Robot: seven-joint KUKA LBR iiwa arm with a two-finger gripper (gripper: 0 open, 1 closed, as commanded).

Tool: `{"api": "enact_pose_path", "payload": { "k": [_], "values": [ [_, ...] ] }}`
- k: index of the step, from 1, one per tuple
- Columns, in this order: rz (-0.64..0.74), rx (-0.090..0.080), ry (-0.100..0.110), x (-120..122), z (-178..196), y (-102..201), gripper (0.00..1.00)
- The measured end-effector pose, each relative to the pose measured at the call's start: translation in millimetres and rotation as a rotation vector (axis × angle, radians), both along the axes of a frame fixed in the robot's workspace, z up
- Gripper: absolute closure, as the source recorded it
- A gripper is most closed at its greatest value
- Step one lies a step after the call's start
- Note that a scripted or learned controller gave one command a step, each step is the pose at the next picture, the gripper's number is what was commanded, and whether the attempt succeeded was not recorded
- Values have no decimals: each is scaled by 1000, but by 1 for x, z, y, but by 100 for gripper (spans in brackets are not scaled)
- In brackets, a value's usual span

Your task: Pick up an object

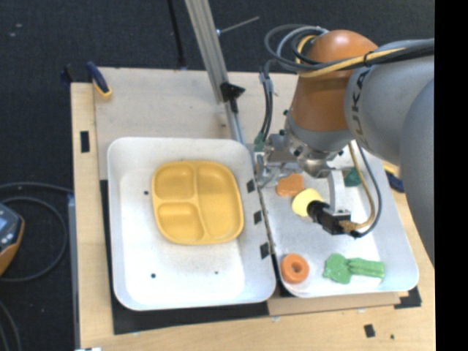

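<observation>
My gripper (272, 168) hangs low over the upper left part of the right bin (398, 269), close to the wall between the two bins. Just right of it lies a flat orange piece (289, 185), and below that a yellow rounded object (302, 202). An orange ring (295, 268) sits near the bin's front left corner. To its right lies a green toy (353, 268). A small green item (353, 175) peeks out under the arm. I see nothing between the gripper's fingers.
The left bin (131, 269) holds a yellow divided plate (197, 201) in its middle. A metal pole (208, 46) rises slantwise behind the bins. The grey arm with its orange band (329, 86) covers the back of the right bin.
</observation>
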State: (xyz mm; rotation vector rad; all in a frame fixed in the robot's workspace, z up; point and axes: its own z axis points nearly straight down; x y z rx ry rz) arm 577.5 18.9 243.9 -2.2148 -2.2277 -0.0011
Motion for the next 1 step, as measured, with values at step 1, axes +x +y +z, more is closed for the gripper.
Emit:
{"api": "enact_pose_path", "payload": {
  "k": [1],
  "values": [
    [1, 1, -1, 0, 1, 49, 100]
  ]
}}
